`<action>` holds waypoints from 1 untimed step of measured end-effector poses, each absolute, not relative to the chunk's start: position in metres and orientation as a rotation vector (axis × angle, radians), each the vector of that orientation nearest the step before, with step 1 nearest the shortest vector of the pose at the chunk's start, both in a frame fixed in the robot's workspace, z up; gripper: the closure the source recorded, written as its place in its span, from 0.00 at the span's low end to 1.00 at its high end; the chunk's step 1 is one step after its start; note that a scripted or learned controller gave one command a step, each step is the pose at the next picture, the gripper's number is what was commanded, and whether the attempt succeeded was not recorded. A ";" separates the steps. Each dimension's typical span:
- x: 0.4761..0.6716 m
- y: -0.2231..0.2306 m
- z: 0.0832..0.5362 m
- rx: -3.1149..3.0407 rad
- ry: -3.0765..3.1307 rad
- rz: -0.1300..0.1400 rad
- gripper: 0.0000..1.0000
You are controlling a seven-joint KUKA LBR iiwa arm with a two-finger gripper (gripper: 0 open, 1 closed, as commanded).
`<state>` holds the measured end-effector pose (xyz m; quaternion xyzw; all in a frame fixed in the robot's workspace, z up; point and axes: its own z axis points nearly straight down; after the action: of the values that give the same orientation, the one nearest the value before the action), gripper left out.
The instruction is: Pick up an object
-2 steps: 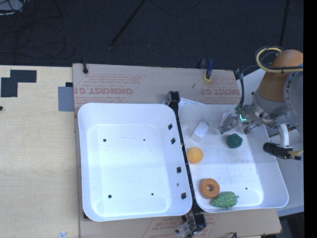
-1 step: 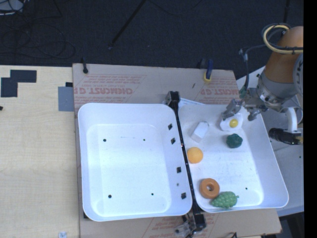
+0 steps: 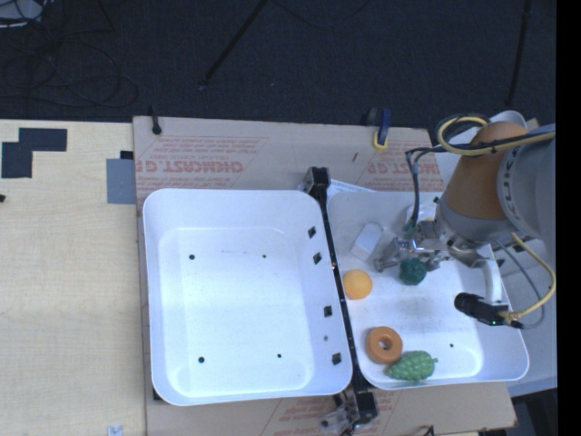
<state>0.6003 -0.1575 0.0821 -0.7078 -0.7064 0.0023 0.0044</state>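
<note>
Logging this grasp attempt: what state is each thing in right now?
Gripper: low in the right bin, at the dark green object.
Dark green object: on the bin floor, at the gripper.
Orange ball: loose.
Ring: flat.
Green bunch: lying beside the ring.
Clear piece: loose.

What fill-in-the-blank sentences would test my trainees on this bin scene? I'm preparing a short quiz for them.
1. All the loose objects lie in the ____ bin as the camera sees it.
2. The ball beside the divider is ____ in colour.
3. The gripper is right at a dark ____ object.
4. The ring lies right next to a bumpy ____ object near the bin's front wall.

Missing words: right; orange; green; green
</note>
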 end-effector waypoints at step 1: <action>0.603 -0.160 0.097 -2.225 -2.213 0.004 1.00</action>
<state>0.6029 -0.1603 0.0974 -0.7089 -0.7053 0.0012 0.0018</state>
